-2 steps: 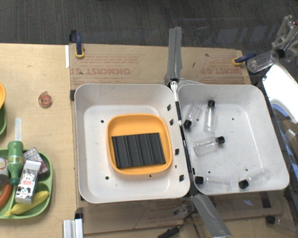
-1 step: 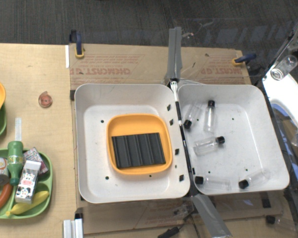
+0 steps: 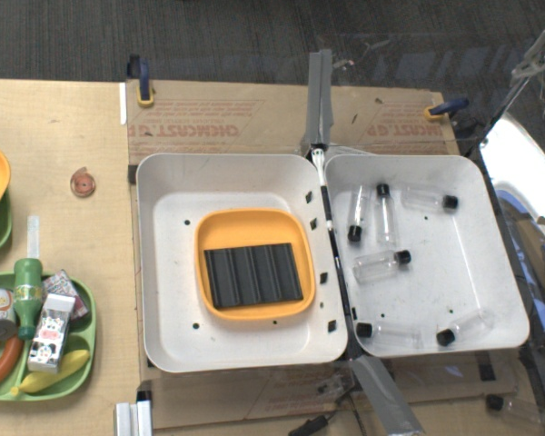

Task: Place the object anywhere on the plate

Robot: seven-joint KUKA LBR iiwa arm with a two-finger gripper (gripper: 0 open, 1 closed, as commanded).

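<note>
Slab (image 3: 254,275), black and ribbed, lies flat on the orange plate (image 3: 211,236) in the left bin (image 3: 163,243), a little left of the frame's centre and slightly toward the plate's lower edge. Its long axis runs left to right across the picture, tipped a touch so the right end sits higher than the left. Its ridges run crosswise, from the upper edge to the lower edge. All of it rests inside the plate's rim, with orange showing on every side. Whether my pincer is released or clenched I cannot tell, and I cannot say how the slab lies relative to it. In the right bin (image 3: 495,243) lie several clear vials with black caps: two (image 3: 357,214) near the upper left corner of that bin, one (image 3: 427,200) along its top, one (image 3: 381,264) near its middle, and two more (image 3: 395,336) along its lower wall. A green tray (image 3: 73,366) of toy food sits at the lower left of the frame. Brown cardboard (image 3: 227,121) lies beneath both bins.
</note>
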